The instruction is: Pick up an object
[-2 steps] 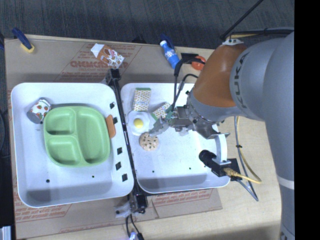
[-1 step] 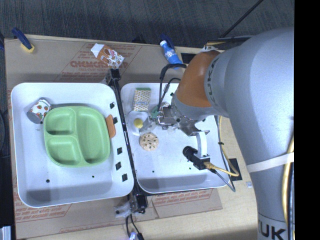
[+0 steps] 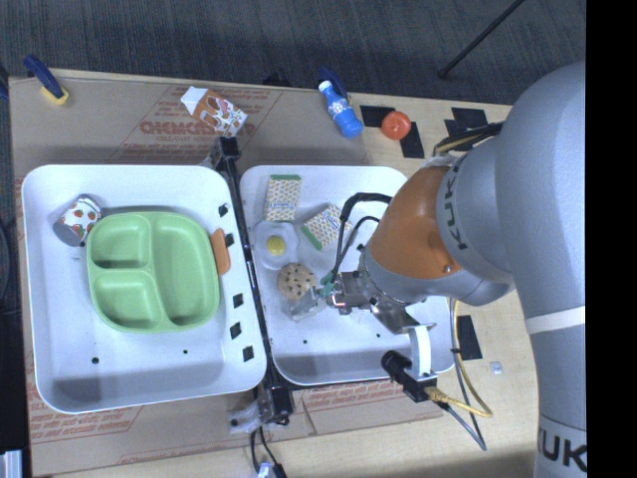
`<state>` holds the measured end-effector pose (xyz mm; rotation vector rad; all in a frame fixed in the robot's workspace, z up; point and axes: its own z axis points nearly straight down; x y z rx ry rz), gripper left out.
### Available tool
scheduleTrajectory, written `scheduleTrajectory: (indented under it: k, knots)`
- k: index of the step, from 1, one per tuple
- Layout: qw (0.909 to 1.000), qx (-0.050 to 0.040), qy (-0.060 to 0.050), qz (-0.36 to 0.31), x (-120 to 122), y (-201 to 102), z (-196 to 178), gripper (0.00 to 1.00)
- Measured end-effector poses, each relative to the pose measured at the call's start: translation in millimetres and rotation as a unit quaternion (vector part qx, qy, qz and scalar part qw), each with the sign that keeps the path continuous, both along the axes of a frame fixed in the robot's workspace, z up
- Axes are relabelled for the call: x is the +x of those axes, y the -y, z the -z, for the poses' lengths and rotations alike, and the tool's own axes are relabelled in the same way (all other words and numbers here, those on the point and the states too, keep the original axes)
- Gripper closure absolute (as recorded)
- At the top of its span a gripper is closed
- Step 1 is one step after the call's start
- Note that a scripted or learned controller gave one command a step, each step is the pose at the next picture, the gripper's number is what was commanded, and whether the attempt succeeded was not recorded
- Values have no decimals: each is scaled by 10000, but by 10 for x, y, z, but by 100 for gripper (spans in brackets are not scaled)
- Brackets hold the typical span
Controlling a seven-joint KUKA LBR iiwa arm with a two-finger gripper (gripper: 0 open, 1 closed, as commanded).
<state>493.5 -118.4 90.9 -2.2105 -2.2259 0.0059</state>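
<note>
- The bench (image 3: 129,406) was a brown printed board under two shallow white bins, with dark carpet beyond its far edge.
- Nearest the camera, the grey arm (image 3: 518,217) with its orange band reached in from the right over the right bin (image 3: 328,371).
- The gripper (image 3: 323,295) sat low in that bin, just beside a speckled cookie (image 3: 295,280); whether it was spread or closed could not be made out, and nothing showed as held.
- Beyond the cookie lay a fried-egg toy (image 3: 276,242) and two checked packets (image 3: 283,198).
- The left bin (image 3: 50,366) held a green divided tray (image 3: 154,270).
- Farthest, a blue bottle (image 3: 340,111) lay on the board.
- By my reading the reach looked done; grasp and lift remained.
</note>
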Motion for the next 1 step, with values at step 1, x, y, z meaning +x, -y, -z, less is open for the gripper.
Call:
scheduleTrajectory:
  k: [1]
  knots:
    - [10000, 4, 24, 9, 753, -214, -9, 0]
